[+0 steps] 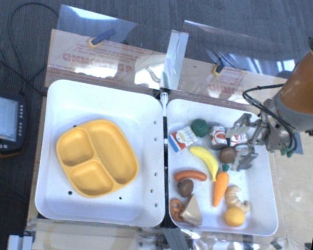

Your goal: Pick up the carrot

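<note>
The claw (245,142) hovers with fingers spread, gripping nothing, partly hiding toys above the carrot (220,188).

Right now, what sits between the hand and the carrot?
In the camera view, a small brown round item sits between the hand and the carrot, just above the carrot's green top.

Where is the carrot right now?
The carrot lies in the right bin, pointing toward the near edge, just right of the banana and left of a pale knobbly piece. The tool is just above its green top.
</note>
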Controlling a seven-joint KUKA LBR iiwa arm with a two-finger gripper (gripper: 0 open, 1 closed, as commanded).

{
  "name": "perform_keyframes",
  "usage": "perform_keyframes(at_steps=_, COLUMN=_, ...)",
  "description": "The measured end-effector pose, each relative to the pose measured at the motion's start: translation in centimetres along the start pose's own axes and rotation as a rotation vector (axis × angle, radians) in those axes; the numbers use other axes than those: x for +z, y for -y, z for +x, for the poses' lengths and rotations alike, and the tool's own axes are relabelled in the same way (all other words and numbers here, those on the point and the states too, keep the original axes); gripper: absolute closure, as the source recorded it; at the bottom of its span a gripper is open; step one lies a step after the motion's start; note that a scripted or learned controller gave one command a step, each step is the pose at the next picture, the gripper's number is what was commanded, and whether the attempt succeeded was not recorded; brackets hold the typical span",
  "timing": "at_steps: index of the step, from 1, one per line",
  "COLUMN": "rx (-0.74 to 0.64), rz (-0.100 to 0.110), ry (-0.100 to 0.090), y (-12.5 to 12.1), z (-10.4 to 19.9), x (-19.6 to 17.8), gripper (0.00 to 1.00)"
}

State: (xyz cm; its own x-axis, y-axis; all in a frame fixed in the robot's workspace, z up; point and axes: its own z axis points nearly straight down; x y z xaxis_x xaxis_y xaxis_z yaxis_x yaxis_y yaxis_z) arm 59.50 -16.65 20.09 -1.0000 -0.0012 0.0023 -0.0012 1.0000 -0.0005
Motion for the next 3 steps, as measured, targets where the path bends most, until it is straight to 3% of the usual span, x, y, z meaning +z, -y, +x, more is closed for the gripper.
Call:
perform_keyframes(at_steps=1, rx=0.071, rz=0.000, ry=0.004, y=-0.3, z=4.6, x=10.7, gripper=0.00)
perform_keyframes(at_steps=2, rx=0.069, rz=0.003, ry=0.005, y=-0.4, z=4.5, x=9.9, gripper=1.00)
perform_keyframes(at_steps=3, rx=0.044, rz=-0.002, ry=0.004, y=-6.6, z=5.6, x=4.8, gripper=1.00)
